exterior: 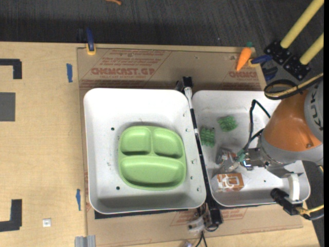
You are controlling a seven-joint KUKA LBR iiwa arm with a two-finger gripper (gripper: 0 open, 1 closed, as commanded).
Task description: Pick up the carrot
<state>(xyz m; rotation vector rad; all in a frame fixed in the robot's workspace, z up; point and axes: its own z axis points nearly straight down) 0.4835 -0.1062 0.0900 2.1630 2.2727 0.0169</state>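
A small orange carrot (243, 58) with a green top lies on the cardboard bench just beyond the far edge of the right bin (241, 101), outside it. My gripper (229, 159) is low inside the right bin, near its middle, well to the near side of the carrot. It hangs just above a brown and white packet (229, 181). The arm's orange band (289, 127) and grey wrist cover the bin's right part.
Two green leafy toys (226, 122) (207, 136) lie in the right bin's far half. The left bin (103, 138) holds a green divided plate (152, 155). Blue clamps and yellow poles (303, 19) stand at the far right.
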